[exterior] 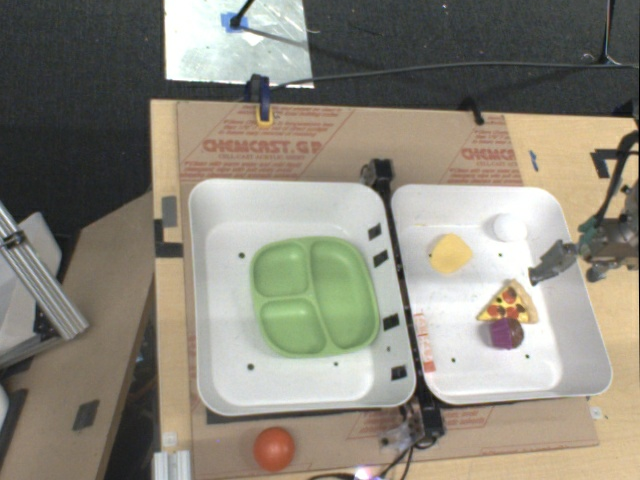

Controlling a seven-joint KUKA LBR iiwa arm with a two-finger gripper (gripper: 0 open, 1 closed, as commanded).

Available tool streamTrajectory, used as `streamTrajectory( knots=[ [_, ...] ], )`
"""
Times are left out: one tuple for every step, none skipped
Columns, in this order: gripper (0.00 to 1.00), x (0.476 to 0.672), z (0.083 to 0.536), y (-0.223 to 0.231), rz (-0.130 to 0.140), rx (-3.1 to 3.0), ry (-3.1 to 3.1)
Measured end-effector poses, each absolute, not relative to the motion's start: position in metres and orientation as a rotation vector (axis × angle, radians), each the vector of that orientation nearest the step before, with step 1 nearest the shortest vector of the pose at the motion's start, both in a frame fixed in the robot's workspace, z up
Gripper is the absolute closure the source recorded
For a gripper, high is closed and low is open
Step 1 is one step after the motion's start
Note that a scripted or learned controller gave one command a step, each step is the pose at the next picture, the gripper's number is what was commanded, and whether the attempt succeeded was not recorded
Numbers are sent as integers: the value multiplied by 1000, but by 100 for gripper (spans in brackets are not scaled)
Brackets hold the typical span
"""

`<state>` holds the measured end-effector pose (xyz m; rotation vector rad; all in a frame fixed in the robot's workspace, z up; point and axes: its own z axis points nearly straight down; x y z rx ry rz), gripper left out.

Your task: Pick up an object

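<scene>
Across the bench, the right bin (560, 373) was seen to hold a pizza-slice toy (507, 304) (judged light, stiff, best pinched across its narrow sides), while the gripper (550, 264), just beside it, gave no clear sign of its opening.

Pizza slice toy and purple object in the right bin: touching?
Touching. The camera view shows the pizza slice toy overlapping the purple object's top edge, no bin floor between.

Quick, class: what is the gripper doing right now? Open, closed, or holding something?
Gripper: cannot be told whether open or closed; it sits over the right bin, above the pizza slice toy, with nothing seen in it.
</scene>
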<state>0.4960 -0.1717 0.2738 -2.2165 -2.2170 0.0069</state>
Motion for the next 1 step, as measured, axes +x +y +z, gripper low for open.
streamTrajectory(
  knots=[
    [0, 498, 279, -171, -1, -2219, -2226]
  ],
)
